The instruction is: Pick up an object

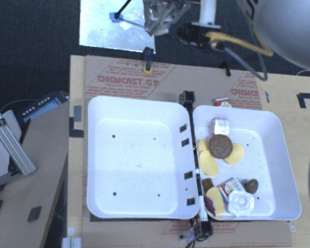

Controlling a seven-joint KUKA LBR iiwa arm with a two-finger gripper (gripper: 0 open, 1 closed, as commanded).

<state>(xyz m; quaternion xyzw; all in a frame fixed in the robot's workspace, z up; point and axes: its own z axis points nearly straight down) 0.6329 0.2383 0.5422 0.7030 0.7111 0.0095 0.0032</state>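
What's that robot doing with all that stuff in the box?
The robot's gripper hangs high above the bench, past the far edge of the two white bins, carrying nothing I can see. The small things, like the round brown cookie and the white crinkled cup, all lie in the right white bin. Nothing has been picked up yet.

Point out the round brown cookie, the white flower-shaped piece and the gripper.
round brown cookie (220, 145), camera view, middle of its top face.
white flower-shaped piece (241, 202), camera view, its centre.
gripper (159, 25), camera view, at its fingertips above the bench.
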